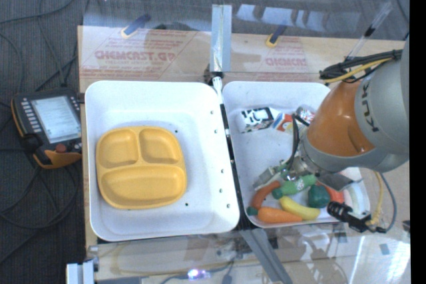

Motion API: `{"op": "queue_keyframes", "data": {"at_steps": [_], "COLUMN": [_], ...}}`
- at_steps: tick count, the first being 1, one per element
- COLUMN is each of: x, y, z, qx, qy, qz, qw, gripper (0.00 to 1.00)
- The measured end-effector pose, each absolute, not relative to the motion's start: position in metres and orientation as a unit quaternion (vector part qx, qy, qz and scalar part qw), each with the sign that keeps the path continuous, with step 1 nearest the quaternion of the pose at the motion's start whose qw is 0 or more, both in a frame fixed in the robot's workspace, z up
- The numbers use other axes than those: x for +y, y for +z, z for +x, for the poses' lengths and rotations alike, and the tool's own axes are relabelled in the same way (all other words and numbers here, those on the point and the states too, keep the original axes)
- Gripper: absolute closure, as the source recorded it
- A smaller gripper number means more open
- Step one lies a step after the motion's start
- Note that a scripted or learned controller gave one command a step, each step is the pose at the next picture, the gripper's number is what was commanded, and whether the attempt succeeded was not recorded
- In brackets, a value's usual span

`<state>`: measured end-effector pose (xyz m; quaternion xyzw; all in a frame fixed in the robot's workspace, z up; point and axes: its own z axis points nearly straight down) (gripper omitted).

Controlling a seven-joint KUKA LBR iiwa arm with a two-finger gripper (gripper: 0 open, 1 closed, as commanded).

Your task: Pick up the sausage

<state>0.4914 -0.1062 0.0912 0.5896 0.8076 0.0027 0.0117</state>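
Right bin (pixel 266 93): the reddish-brown sausage (pixel 264 192) lies among toy foods at the bin's near edge, beside the carrot (pixel 279 215). Tool (pixel 287 171) low over the pile, just beside the sausage; grip state cannot be told. Sausage not lifted; pickup outstanding.

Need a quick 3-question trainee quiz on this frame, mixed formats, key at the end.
1. True or false: the yellow tray lies in the left bin.
2. Which bin is the gripper over? A) left B) right C) neither
3. Fill in: the toy food pile sits at the right bin's ____ edge (near or far from the camera).

Key: 1 true; 2 B; 3 near.
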Motion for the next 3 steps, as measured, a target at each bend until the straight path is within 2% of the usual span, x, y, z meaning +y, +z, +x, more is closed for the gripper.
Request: {"op": "queue_keyframes", "data": {"at_steps": [2, 3], "x": [-0.108, -0.126], "y": [0.091, 0.091], "z": [0.492, 0.492], "qx": [0.834, 0.843], "qy": [0.0023, 0.0055], "qz": [0.552, 0.538], "qw": [0.011, 0.007], "gripper": [0.0, 0.0]}}
